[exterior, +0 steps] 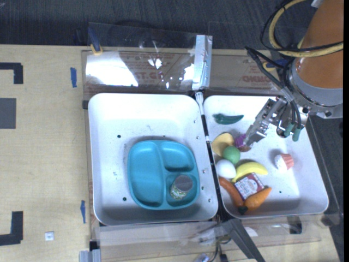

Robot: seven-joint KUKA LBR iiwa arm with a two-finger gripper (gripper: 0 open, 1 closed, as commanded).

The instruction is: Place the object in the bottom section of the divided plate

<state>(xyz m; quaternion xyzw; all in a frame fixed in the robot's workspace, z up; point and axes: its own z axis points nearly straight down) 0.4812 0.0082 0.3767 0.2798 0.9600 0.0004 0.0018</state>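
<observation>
Nearest the onlooker's edge of the bench, the right bin held a crowded pile of toy food: a carrot lying aslant with a small red packet on it, a banana just above, and a white egg touching a green ball. This cluster sat against the bin's left wall, which left little room for fingers to slip between pieces. A small pink-and-white item lay apart to the right, the easiest piece to reach cleanly.

In the left bin, the blue divided plate rested near the front wall. Its lower small section already contained a small greyish item, too blurred to identify.

Farther back, the gripper descended at a slant from the right, its tips at a purple piece beside a yellow one. The slant probably served to reach past the pile. Whether the pincer stood wide, narrow or closed on anything could not be told. The purple piece, judged to be the target, lay in the right bin, well apart from the plate.

Beyond it lay a green pepper, alone near the back wall.
</observation>
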